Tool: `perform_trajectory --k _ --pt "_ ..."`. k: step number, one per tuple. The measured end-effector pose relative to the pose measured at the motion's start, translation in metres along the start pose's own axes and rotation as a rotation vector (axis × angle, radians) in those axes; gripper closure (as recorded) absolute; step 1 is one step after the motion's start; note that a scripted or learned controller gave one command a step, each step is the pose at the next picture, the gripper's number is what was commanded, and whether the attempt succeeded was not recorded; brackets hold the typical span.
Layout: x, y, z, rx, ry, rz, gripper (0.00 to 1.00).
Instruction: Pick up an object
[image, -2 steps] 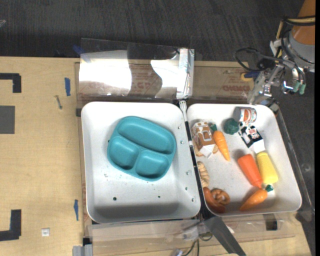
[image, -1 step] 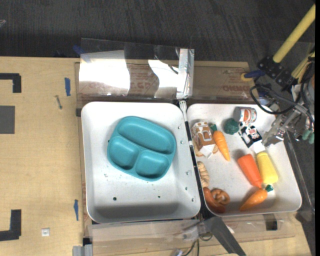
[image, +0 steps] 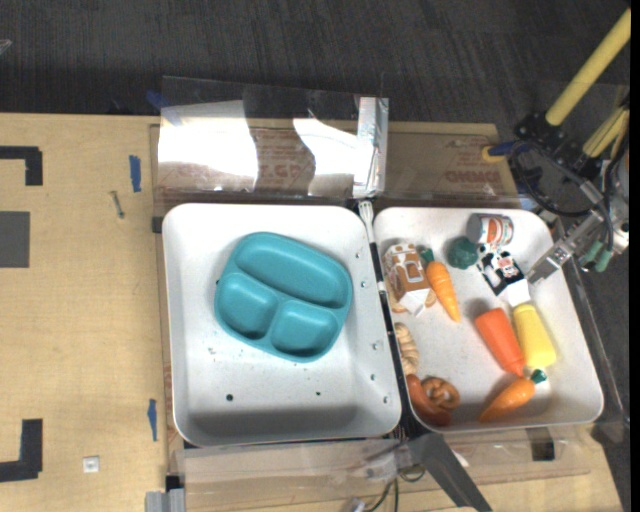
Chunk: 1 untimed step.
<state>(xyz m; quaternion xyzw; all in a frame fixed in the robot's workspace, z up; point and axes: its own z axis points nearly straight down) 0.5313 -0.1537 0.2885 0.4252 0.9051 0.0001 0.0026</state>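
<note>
A tan wooden bench (image: 80, 330) with black tape marks carries two shallow white bins side by side, dark carpet beyond it at the top. The left bin (image: 190, 390) holds a teal divided plate (image: 284, 294) with three compartments, lying near the bin's middle. The right bin (image: 570, 400) is crowded with small toys: an orange carrot (image: 442, 288) lying beside a brown-and-white packet (image: 406, 272), a dark green round piece (image: 462, 253) next to a small can (image: 493, 231), a black-and-white figure (image: 501, 268), an orange bottle (image: 499, 339) touching a yellow bottle (image: 536, 335) side by side, a second carrot (image: 510, 396) near the front right corner, a reddish-brown lumpy toy (image: 433, 394) at the front left, and a pale beige strip (image: 406, 345) along the left wall.

The gripper (image: 556, 259) shows at the right bin's far right rim, a grey metal part slanting down toward the figure, cables and yellow rods behind it. Whether it is apart or together cannot be made out, and nothing is seen in its grasp.
</note>
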Motion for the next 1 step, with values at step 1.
perform_trajectory --k 1 --pt "-0.0011 0.0015 -0.0117 -0.004 -0.006 -0.003 1.0"
